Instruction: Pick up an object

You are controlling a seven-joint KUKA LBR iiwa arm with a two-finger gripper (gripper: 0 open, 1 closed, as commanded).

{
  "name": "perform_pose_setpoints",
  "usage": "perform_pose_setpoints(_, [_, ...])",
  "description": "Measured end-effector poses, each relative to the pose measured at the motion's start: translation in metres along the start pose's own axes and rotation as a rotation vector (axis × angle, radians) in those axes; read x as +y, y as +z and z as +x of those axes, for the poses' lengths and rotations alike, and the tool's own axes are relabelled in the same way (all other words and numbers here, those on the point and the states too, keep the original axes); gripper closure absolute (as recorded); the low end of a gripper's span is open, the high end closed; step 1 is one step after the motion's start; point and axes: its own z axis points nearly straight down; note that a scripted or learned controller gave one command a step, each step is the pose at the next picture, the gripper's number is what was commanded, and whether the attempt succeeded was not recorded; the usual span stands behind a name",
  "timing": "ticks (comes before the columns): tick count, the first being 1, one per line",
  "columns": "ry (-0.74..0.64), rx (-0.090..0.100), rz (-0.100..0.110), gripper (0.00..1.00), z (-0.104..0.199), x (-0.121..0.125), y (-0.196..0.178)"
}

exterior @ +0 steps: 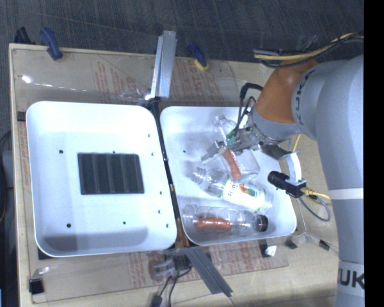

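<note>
Camera view, right bin (pixel 179 171), toward the table's right edge: we list clear plastic bottles, one at the bin's near edge with a copper-coloured insert (pixel 221 222), one white-labelled with green and red print (pixel 243 194), unreadable. We judge them light, slick, easily crushed; take hold across the body. End effector (pixel 233 139) sits low among the clutter; whether spread or closed, we cannot tell.

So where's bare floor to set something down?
Left bin: white floor all round the dark grate. Right bin: a bare strip along its left wall; the rest is crowded with clear bottles under the gripper.
</note>
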Motion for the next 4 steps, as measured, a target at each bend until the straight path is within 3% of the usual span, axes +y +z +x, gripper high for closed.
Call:
perform_pose_setpoints(1, [-0.068, -0.002, -0.002, 0.00, -0.001, 0.006, 0.015])
perform_pose_setpoints(2, [-0.061, 0.000, 0.002, 0.00, 0.045, 0.040, -0.016])
perform_pose_setpoints(3, [-0.095, 0.002, 0.007, 0.00, -0.010, 0.039, 0.021])
perform_pose_setpoints(4, [-0.101, 0.002, 0.008, 1.00, -0.009, 0.040, 0.011])
